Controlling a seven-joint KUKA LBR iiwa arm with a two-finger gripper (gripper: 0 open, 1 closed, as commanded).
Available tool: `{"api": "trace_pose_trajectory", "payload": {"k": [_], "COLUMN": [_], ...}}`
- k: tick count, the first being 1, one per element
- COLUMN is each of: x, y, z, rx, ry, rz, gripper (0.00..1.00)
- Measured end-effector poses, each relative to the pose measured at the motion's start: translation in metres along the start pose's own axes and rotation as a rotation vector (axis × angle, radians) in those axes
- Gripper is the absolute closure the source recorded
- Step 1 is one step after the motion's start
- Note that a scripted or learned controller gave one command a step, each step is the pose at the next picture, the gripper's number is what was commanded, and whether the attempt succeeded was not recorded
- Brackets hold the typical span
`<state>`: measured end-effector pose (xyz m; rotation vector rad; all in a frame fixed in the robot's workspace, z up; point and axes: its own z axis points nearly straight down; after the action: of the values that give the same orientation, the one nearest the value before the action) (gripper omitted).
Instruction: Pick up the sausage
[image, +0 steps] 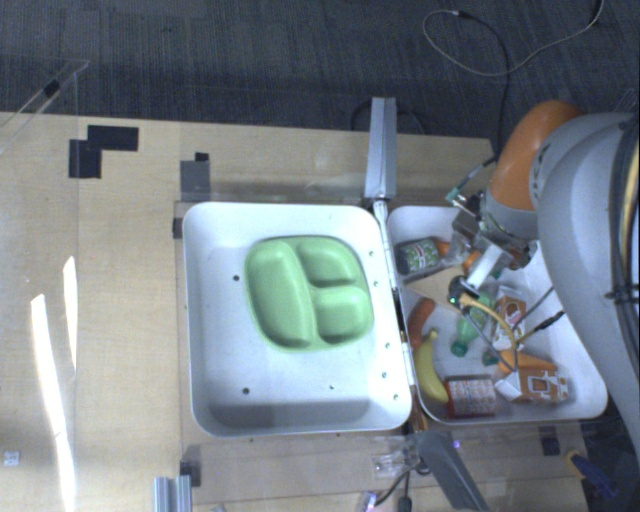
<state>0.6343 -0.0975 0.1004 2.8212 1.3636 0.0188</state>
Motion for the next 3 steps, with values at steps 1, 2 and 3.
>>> {"api": "trace_pose_trajectory", "payload": {"k": [1,2,3], "x": [0.04,0.041,0.062], "y": [-0.019,-0.019,-0.079], "z": [-0.116,-0.115,-0.085], "rx": [0.008,0.009,0.011], "ry": [-0.004,-0.005,-0.005], "rz": [0.041,0.04,-0.046], "gripper": [1.0,0.0,0.0]}}
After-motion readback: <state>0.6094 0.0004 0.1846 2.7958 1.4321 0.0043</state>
